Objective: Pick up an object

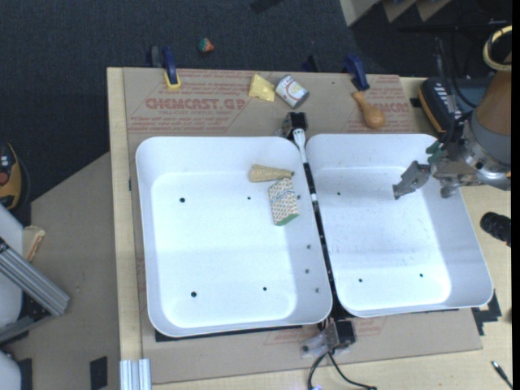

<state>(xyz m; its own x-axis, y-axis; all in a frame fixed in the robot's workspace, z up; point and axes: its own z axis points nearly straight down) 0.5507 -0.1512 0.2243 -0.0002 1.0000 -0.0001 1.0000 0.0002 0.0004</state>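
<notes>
1. While the gripper (424,179) hangs over the right bin (390,291), we see its fingers spread, gripping nothing.
2. We find the patterned packet (283,201) and tan cone (269,173) in the left bin (211,291).

Two white bins, a left bin (219,299) and a right bin (406,283), each with small black dots, sit on a tan board (244,104) printed with red lettering. In the left bin lie a tan cone (268,173) and a white pouch (283,201) with a fine green pattern. On the board: a yellow wedge (262,88), an orange-brown wooden piece (370,110), blue clamps (170,65). The gripper (422,181) is grey, the floor (81,23) dark blue
</notes>
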